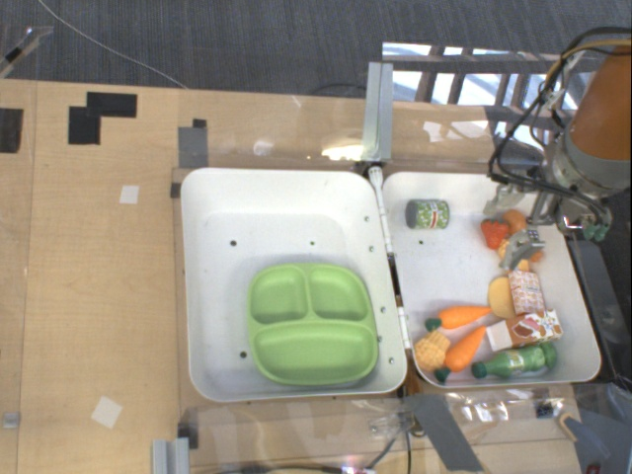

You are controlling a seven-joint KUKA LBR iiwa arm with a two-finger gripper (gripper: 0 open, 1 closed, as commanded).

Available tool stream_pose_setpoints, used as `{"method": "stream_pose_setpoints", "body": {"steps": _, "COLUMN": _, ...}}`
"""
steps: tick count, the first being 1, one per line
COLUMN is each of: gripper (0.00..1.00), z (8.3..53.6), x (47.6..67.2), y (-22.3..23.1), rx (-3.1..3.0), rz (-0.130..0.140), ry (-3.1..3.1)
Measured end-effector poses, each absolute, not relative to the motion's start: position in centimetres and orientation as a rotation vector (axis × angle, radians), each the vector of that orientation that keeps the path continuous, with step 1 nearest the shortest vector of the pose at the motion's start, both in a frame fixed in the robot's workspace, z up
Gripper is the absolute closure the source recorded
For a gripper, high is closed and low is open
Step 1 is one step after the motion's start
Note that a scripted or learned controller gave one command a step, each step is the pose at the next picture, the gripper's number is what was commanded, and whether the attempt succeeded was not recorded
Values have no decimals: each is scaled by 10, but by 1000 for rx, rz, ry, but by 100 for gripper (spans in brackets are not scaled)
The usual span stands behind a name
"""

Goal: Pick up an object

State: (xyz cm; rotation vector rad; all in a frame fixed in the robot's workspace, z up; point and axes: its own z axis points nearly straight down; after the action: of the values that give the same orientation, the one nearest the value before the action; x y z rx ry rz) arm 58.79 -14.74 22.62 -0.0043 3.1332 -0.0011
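Spotted gripper (522, 248) low in the right bin (444, 265), at its far right side, hung under the grey wrist with the orange band. Could not tell whether open or closed: too small and cluttered by cables. Saw nothing clearly held.

Judged the step as the descent onto a target, with no grasp made yet. Took the likeliest target to be the red-orange piece (497, 232), in the right bin's far right part, just beside the gripper on its left, maybe touching; could not tell which.

Noted other candidates in the right bin:
- green can (427, 214) alone at the far left, well apart from everything
- pile along the near edge: two carrots (464, 317), yellow corn piece (431, 349), green bottle (513, 362), small printed boxes (528, 292)

To do it well:
- needed to centre over the red-orange piece, not beside it
- needed to come straight down, then close with the piece between the jaws
- needed to lift clear before any sideways move
- would have been wise to stay off the boxes just nearer in the right bin, easy to nudge
- would have been wise to mind the right bin's right wall, close by

Rated the green can an easier fallback, lying free in the right bin. Ignored the green divided plate (313, 324), left of the right bin, in the other bin.
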Motion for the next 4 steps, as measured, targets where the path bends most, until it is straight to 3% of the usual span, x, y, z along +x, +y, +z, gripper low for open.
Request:
{"method": "stream_pose_setpoints", "body": {"steps": 1, "gripper": 0, "z": 96, "x": 574, "y": -177, "rx": 100, "rz": -2, "ry": 3132}}
{"method": "stream_pose_setpoints", "body": {"steps": 2, "gripper": 0, "z": 91, "x": 532, "y": -113, "rx": 110, "rz": -1, "ry": 3121}}
{"method": "stream_pose_setpoints", "body": {"steps": 3, "gripper": 0, "z": 90, "x": 639, "y": -109, "rx": 323, "rz": -3, "ry": 3162}}
{"method": "stream_pose_setpoints", "body": {"steps": 4, "gripper": 0, "z": 91, "x": 558, "y": -115, "rx": 240, "rz": -1, "ry": 3117}}
